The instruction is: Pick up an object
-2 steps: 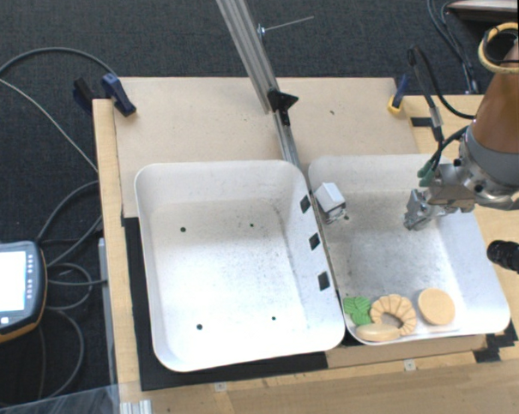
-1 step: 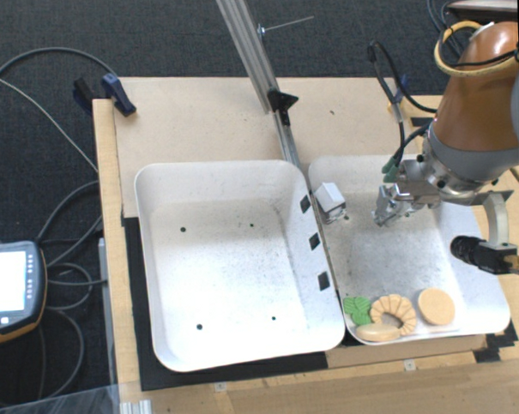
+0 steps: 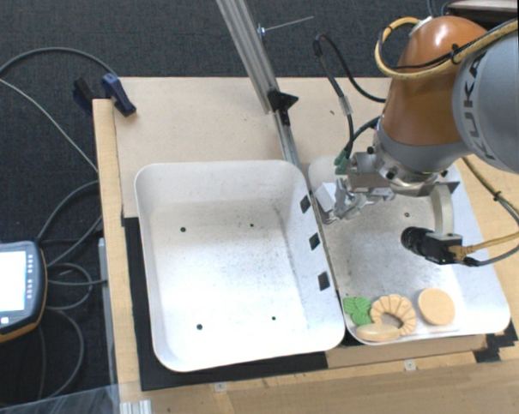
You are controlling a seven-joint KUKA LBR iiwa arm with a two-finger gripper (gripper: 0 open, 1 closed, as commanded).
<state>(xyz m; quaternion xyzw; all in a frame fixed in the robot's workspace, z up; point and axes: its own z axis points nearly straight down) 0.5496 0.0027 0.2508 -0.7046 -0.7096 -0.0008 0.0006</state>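
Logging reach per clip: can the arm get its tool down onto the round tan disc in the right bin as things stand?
Probably yes. The round tan disc lies flat near the right bin's front edge, uncovered, apart from the ring-shaped pastry. The tool sits farther back over bare floor.

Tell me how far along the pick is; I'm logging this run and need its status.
Done: the arm has reached into the right bin, with the gripper near its upper left corner. In hand: nothing that I can see. Left: the whole pick. The green piece, ridged tan ring and round tan disc all lie at the bin's near edge, apart from the gripper.
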